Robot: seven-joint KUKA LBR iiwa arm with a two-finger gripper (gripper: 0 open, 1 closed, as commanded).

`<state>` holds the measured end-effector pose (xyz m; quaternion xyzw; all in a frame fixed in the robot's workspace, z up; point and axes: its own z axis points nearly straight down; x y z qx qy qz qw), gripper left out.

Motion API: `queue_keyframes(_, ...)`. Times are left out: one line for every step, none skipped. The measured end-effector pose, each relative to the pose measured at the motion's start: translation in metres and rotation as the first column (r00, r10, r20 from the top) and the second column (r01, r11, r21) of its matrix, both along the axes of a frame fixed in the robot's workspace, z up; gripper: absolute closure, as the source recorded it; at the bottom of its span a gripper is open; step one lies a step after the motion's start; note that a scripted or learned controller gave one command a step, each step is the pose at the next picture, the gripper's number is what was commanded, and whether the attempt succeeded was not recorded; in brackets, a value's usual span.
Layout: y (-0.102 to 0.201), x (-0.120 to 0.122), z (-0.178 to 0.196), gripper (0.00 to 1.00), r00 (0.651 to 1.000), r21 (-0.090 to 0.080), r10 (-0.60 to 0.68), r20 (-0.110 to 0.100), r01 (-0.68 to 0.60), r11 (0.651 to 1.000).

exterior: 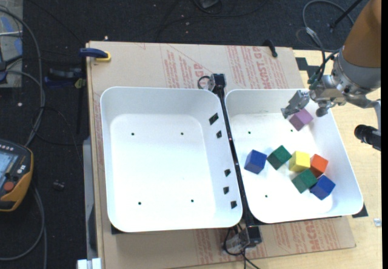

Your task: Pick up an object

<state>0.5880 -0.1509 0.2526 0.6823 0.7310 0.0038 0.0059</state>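
OK, my claw (301,110) is over the far part of the right white plastic bin (348,168), and a small purple cube (301,119) sits right at the tips. Looks like it's pinched betw. my fingers, held just off the floor, so I'd call this the lift step, grab made. Grip = narrow, closed round that purple block, though the view's slanted, so can't swear it isn't just resting under me.

Next: straight up, slow, check the cube comes w/ me and doesn't slip.

Rest of the pile lies nearer the camera than my claw, well apart: blue cube (255,160), dark green cube (279,157), yellow cube (300,160), orange cube (319,164), plus another green one (303,181) and another blue one (323,187) beyond. Left white bin (109,140) is away to my far side.
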Motion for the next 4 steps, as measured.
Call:
queue_keyframes(-0.046,-0.027,-0.144,0.0,0.998,-0.001,-0.066,0.0,0.066,0.998)
queue_keyframes(-0.009,0.028,-0.165,0.0,0.998,0.003,-0.064,-0.013,0.064,0.998)
queue_keyframes(0.028,-0.053,-0.164,0.0,0.998,0.003,-0.068,-0.015,0.068,0.998)
queue_keyframes(0.027,-0.053,-0.164,0.0,0.998,0.003,-0.069,-0.013,0.069,0.998)
